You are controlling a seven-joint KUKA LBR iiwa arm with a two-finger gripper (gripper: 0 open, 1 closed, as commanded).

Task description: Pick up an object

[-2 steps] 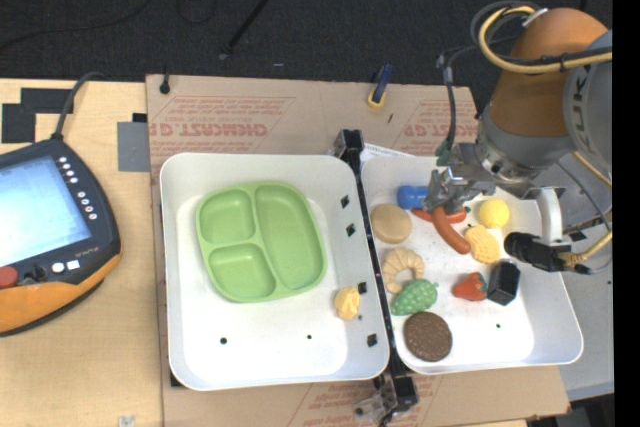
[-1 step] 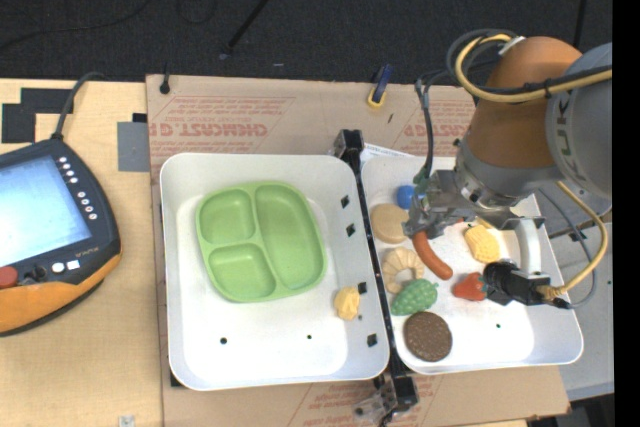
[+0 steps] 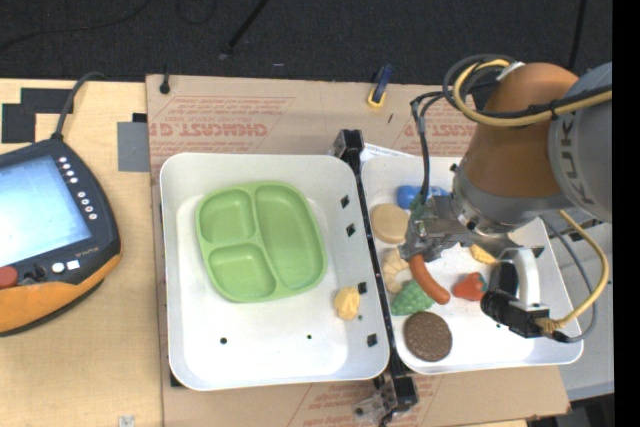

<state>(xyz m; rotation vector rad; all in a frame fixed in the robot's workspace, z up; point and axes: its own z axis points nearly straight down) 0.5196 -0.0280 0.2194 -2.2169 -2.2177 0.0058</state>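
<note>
1. The gripper (image 3: 432, 233) hangs low over the right bin (image 3: 560, 350), at its middle, with the arm's orange band (image 3: 515, 140) above it on the far-right side.
2. Whether it is spread or closed cannot be told: the wrist and cables hide the tips from this slanted view.
3. Nothing shows between the tips, so I judge the pick not yet made.
4. The likeliest target is the red sausage (image 3: 430, 280), lying just on the near side of the gripper, close beneath it.
5. Its long axis runs from far-left to near-right, so a grasp would do best closing across that line.
6. Crowding is the risk: a green piece (image 3: 410, 298) touches the sausage's near-left side, a red-orange piece (image 3: 468, 288) sits just right, and a brown disc (image 3: 428, 336) lies nearer.
7. The left bin (image 3: 200, 335) bears a green divided tray (image 3: 262, 240) and a small yellow piece (image 3: 347, 302), well apart from the gripper.
</note>
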